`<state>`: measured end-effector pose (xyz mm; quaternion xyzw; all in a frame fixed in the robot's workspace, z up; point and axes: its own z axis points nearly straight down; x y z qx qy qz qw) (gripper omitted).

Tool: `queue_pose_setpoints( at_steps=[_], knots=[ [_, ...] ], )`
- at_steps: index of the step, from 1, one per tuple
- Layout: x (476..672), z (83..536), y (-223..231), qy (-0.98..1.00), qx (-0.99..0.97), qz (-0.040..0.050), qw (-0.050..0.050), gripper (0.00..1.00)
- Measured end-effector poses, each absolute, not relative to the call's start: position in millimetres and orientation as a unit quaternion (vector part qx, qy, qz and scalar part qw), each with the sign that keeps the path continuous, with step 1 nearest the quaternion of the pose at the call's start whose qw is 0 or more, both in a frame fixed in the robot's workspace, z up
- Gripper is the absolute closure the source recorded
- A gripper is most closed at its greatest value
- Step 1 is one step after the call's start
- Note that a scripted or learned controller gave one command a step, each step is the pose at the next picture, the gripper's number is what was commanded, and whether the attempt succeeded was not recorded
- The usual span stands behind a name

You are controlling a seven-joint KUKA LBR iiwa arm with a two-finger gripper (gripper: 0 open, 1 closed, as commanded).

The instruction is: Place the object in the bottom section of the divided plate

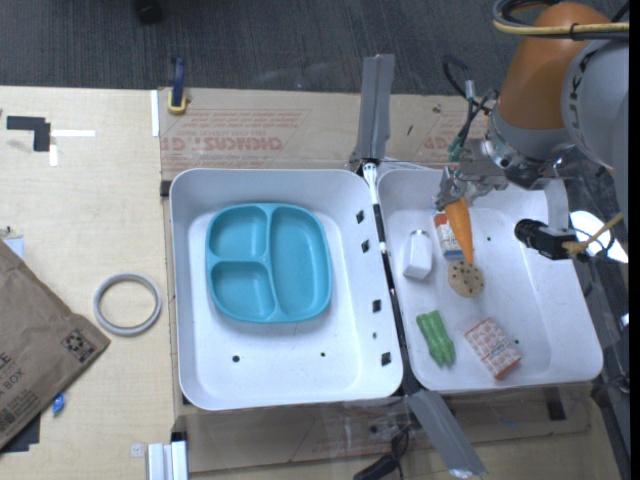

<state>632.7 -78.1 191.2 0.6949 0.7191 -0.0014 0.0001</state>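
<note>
Camera view: the plate [268, 263] lies flat in the left bin [190, 298], sections up, ready to receive. The arm [560, 78] reaches into the right bin [560, 298], where the jaws [458, 190] sit over the top of a carrot [459, 230]; whether they pinch it I cannot tell. It probably lies there as the pick target. Nearby lie a white block [418, 254], cookie [465, 279], green piece [435, 336] and packet [492, 347], spread apart.
</note>
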Motion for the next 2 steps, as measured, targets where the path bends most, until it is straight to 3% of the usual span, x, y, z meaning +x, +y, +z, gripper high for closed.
queue_pose_setpoints(
  at_steps=[2],
  knots=[
    [615.6, 201, 97, 0.748, 0.664, -0.0011, 0.000, 1.00]
  ],
)
